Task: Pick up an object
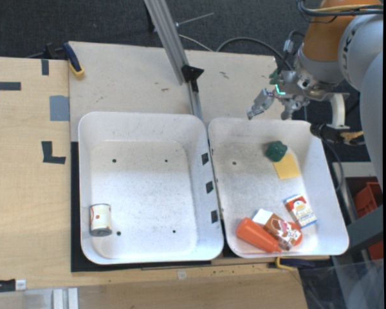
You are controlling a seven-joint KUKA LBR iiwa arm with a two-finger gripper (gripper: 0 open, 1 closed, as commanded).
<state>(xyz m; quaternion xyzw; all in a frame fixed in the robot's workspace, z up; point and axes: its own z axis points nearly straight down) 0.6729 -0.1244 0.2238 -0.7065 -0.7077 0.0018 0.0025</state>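
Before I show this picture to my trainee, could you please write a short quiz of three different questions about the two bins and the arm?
1. True or false: the small can lies in the same bin as the green object.
2. Which thing touches the green object? A) the yellow block B) the orange bottle C) the small carton
3. Fill in: the gripper hangs above the far edge of the ____ bin.

Key: 1 false, because the can is alone in the left bin; 2 A; 3 right.
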